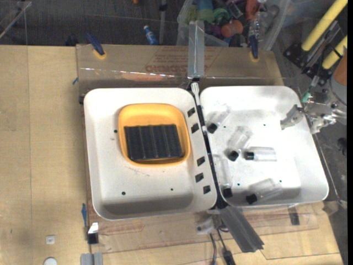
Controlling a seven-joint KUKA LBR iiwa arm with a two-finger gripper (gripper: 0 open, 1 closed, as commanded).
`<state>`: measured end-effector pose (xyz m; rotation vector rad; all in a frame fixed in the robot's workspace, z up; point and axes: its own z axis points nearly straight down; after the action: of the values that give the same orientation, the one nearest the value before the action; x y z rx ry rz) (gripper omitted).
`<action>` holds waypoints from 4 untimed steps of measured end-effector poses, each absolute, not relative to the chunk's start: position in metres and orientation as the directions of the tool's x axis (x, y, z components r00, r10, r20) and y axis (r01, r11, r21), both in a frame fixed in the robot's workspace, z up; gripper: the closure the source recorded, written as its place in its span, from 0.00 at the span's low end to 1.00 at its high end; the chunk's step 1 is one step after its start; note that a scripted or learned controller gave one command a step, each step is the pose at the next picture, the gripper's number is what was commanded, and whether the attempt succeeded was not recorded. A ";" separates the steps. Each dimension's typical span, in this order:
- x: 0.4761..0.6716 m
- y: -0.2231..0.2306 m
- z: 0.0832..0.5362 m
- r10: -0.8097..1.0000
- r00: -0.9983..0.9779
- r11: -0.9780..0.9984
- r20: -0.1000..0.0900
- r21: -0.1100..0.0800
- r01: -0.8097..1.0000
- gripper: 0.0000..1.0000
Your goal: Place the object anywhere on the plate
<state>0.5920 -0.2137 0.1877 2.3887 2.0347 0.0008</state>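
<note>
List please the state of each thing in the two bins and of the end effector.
Orange plate: in the left bin, carrying a dark ribbed block.
Clear vials: lying on their sides, scattered in the right bin.
End effector: over the right bin's right edge, nothing visibly held.

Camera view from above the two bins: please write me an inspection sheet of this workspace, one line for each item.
Surface: wooden bench bearing two white bins, the left bin and the right bin, side by side.
Job's things: orange plate in the left bin, with a dark ribbed block lying on it; several clear small bottles with black caps scattered in the right bin.
Clutter: nothing seen inside the bins beyond these.
Grippers: gripper at the right bin's upper right edge; state of jaws cannot be told.
Cables: dark cables below the bins' front edge.
Surroundings: box of colourful toys behind the bench; yellow tubes at upper right.
</note>
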 end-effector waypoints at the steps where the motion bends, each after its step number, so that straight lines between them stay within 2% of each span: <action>1: 0.613 -0.192 0.188 0.996 -0.089 0.089 -0.002 0.004 0.996 0.00; 2: 0.668 -0.223 0.223 0.908 -0.419 0.419 -0.006 0.005 0.908 0.00; 3: 0.669 -0.222 0.231 0.695 -0.719 0.719 -0.008 0.005 0.695 0.00; 4: 0.656 -0.222 0.216 0.418 -0.908 0.908 -0.003 0.002 0.418 0.00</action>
<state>0.6564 -0.2218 0.2158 0.6714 3.0655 0.0028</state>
